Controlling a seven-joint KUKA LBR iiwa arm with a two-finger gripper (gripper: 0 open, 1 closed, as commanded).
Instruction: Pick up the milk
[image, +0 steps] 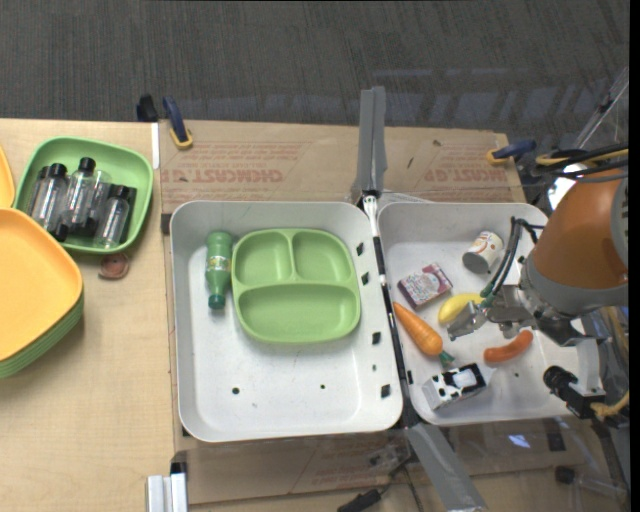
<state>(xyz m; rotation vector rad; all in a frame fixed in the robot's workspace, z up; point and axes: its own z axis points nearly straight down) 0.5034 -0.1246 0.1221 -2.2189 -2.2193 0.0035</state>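
fixed overhead camera, slanted down, both white bins (190, 300) in frame

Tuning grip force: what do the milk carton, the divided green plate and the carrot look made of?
Milk carton: looks like printed card or hard plastic, boxy with flat black-and-white faces; can't tell which.
Divided green plate: moulded plastic, matte, uniform colour with rounded compartment ridges.
Carrot: probably toy plastic, smooth, evenly orange, slight sheen.
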